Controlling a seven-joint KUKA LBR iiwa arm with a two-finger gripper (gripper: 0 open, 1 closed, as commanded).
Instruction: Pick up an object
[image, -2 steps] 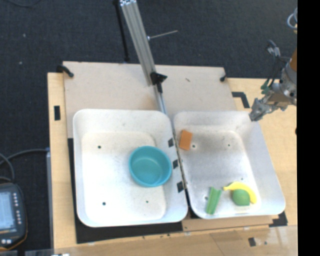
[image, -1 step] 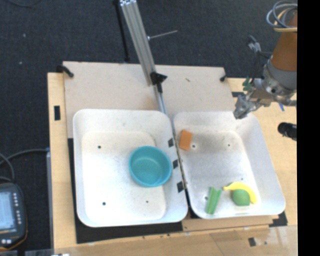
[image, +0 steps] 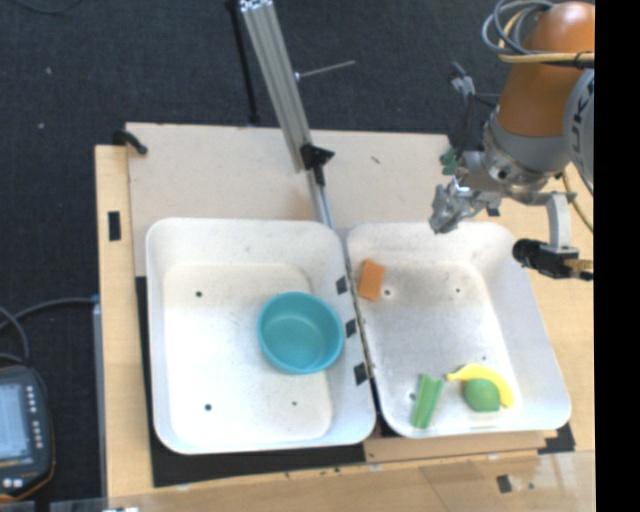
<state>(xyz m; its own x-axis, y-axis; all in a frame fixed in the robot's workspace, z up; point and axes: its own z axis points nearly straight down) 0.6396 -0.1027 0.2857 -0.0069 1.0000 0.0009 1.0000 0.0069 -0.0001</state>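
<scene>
Arm above right bin's far edge.
Orange block (image: 371, 280), upright, near the bin's (image: 520, 300) far-left corner; gripper (image: 445, 218) jaws' state indiscernible.

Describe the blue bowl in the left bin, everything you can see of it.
The blue bowl is a round, teal-blue bowl that looks like smooth plastic, with a plain rim and nothing visible inside. It sits upright, mouth up, on the floor of the left bin, right of the bin's middle and near the wall shared with the right bin. It appears to touch nothing but the bin floor.
</scene>
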